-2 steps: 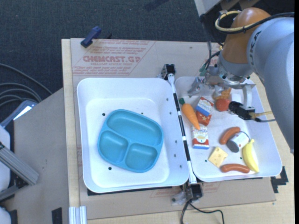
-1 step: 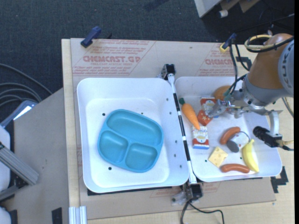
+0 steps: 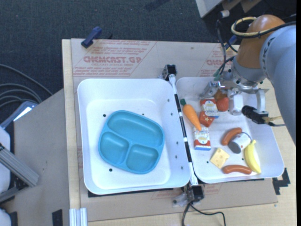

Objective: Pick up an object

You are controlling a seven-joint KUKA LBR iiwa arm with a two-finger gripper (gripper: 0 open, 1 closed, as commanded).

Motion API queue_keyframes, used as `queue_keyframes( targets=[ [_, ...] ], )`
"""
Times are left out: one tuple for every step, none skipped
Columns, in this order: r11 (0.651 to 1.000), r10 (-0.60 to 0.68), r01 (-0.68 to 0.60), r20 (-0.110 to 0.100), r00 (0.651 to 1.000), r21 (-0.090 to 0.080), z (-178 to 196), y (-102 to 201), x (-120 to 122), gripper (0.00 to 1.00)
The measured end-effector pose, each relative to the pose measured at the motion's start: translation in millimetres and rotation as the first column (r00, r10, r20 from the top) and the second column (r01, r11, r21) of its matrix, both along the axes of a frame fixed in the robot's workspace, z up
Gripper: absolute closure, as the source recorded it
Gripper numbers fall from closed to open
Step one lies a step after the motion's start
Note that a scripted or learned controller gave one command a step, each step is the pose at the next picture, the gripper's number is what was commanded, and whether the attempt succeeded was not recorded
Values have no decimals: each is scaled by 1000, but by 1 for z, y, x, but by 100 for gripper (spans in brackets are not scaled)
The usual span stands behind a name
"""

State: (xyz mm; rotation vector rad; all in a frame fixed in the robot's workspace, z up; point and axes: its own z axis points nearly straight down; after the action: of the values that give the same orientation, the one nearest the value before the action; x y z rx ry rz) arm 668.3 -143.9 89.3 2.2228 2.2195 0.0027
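My gripper [image 3: 221,96] is low over the back of the right bin [image 3: 273,140], open. A small red round item [image 3: 223,104] lies just below and between its fingers, and I cannot tell whether they touch it. Right beside that sits a red-and-white carton [image 3: 209,111]. An orange carrot [image 3: 192,117] lies along the bin's left side, with a second small carton [image 3: 202,139] in front of it. Nearer the front are a brown sausage [image 3: 231,135], a grey lump [image 3: 234,148], a banana [image 3: 252,157], a cheese wedge [image 3: 219,158] and a second sausage [image 3: 237,169].
The left bin [image 3: 89,126] holds a blue divided plate [image 3: 131,141]. A black divider clip strip [image 3: 181,121] runs between the bins. A black cable plug [image 3: 254,114] hangs off the wrist at the right. Cardboard [image 3: 117,58] lies under both bins.
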Motion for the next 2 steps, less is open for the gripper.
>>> queue_keyframes(
  targets=[
    [1000,1,-1,-2,1000,-6,11,-2,0,100],
    [1000,1,-1,-2,1000,-5,11,-1,0,0]
  ],
)
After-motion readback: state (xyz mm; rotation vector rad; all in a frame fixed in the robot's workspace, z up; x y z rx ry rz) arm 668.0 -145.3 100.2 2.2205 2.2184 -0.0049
